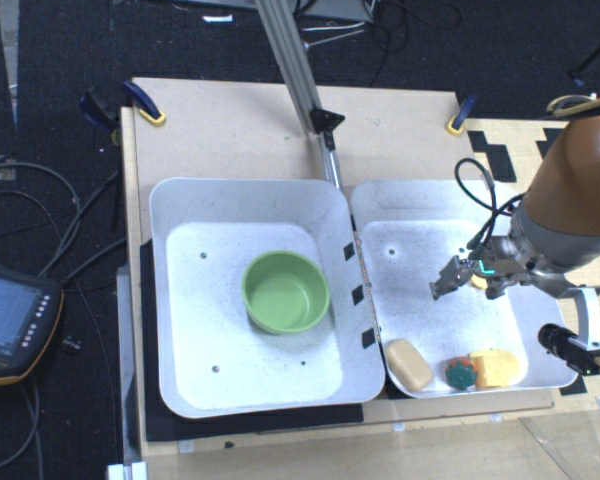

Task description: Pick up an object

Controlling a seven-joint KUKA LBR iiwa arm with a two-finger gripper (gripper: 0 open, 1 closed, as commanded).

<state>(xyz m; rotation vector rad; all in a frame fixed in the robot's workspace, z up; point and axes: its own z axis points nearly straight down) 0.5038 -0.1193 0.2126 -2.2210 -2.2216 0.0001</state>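
Approach step: claw (448, 286) over bare floor of the right bin (420, 208), grip state unclear, nothing visibly held; next needs descent toward tan block (409, 365) at front rim.

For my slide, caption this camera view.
Gripper over right bin above sponge and toys; green bowl in left bin.

High slanted view over both bins (180, 268)
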